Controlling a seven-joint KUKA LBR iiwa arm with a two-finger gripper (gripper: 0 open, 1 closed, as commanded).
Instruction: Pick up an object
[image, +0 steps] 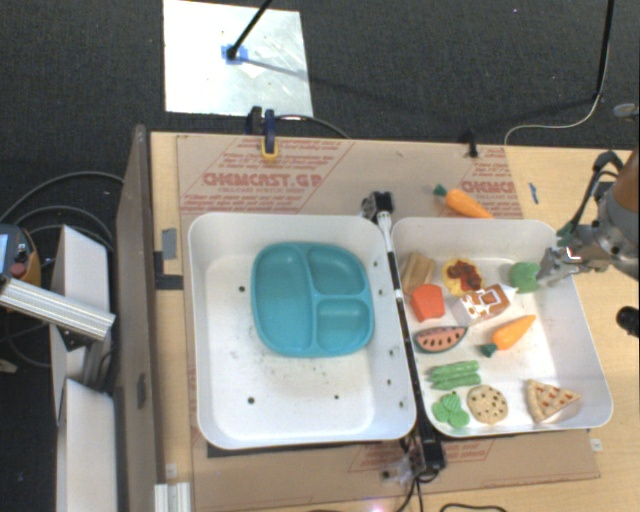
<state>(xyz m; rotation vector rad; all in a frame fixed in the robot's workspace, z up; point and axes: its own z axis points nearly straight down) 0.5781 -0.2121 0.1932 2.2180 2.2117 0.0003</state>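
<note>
Pizza (551, 400), cookie (487, 403) at the right bin's (590, 372) lower edge, untouched
Gripper (556, 263) at right, beside a green piece (524, 275); grip unclear, nothing visibly lifted

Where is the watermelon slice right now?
The watermelon slice lies in the right bin, near its left wall, just below the red block and above the green pea pods.

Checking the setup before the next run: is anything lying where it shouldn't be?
Yes. One toy carrot lies on the cardboard behind the right bin, outside both bins, while the other toy foods sit inside that bin.
</note>
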